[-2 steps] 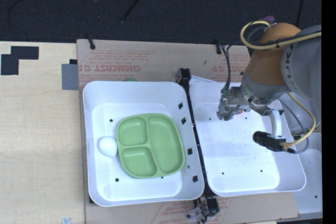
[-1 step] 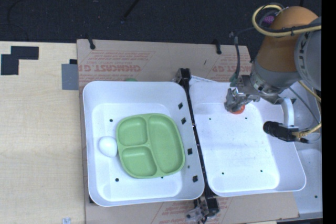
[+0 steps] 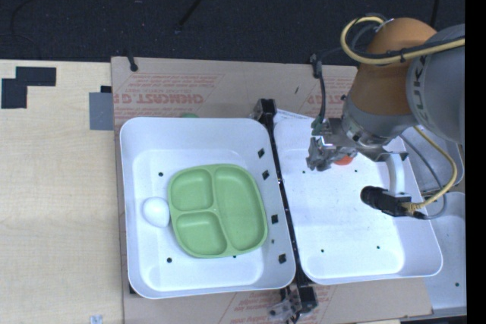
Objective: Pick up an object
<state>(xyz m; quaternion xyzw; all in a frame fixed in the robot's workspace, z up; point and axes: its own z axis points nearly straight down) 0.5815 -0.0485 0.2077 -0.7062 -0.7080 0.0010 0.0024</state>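
So the hand (image 3: 322, 155) is low over the back of the right bin (image 3: 364, 254), looks like the reach-and-grab step. Can't tell if it's got anything. There's a small red-orange object (image 3: 345, 158) touching its right side, partly hidden. Next move probably needs centering on that before lifting. Left bin (image 3: 144, 269) has a green divided plate (image 3: 216, 209) and white ball (image 3: 156, 211), well apart.

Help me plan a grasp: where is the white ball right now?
The white ball lies in the left bin, touching the left edge of the green divided plate.
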